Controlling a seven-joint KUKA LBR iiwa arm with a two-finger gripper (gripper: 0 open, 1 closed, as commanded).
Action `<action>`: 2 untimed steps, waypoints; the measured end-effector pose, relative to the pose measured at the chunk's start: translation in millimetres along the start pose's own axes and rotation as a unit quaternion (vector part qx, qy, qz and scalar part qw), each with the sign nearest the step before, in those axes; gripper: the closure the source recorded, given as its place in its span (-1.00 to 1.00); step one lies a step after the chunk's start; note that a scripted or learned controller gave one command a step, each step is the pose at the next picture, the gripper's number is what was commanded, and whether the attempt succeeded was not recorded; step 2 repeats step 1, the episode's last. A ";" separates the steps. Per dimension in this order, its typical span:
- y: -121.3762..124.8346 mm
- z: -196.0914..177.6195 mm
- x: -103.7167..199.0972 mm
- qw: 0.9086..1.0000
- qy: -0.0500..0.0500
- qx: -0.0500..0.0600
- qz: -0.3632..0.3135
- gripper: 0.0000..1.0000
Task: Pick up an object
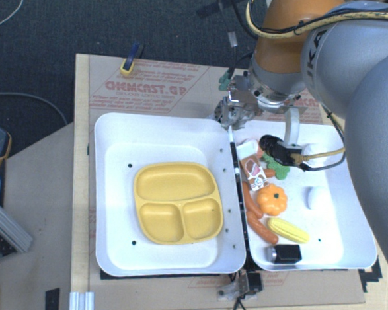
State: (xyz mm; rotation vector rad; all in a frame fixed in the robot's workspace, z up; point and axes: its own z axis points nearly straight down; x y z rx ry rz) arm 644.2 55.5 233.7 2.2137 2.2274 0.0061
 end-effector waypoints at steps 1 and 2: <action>5.4 17.0 0.2 1.000 -0.001 0.003 0.002 1.00; 5.4 17.0 0.2 1.000 -0.001 0.003 0.002 1.00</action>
